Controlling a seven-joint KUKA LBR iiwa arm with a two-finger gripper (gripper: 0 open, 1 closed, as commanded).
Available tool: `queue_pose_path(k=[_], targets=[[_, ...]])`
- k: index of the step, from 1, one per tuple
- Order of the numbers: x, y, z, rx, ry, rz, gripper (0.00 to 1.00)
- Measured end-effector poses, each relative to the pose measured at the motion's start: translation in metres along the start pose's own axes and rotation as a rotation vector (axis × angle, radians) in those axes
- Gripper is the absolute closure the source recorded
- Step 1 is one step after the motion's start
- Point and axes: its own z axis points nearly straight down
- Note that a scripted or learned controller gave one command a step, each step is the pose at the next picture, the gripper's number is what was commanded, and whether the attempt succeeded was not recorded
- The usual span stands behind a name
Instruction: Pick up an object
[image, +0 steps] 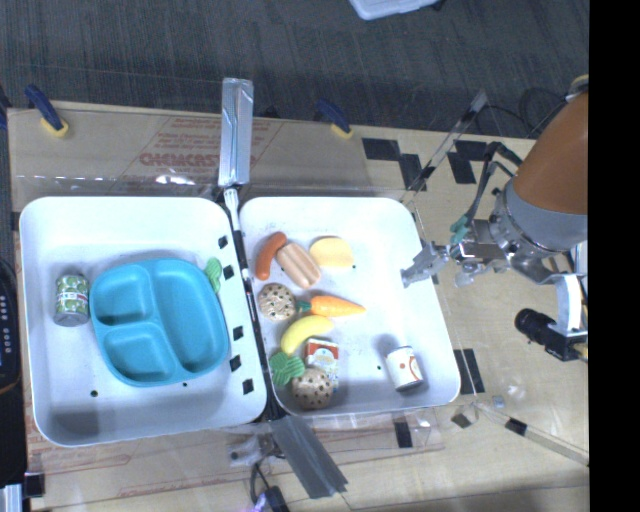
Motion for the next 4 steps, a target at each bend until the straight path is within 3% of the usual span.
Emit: queue_pose_path(k=[1,2,3,4], targets=[[0.048,0.063,0.120,0.008,0.004,-0.204,0.00],[0.072,0.026,0.191,-0.004,-0.002,-0.206,0.00],[0.072,0.026,0.181,-0.002,-0.002,-0.209,1.00],[0.046,0.062,0.190,-0.003,0.000,-0.290,1.00]])
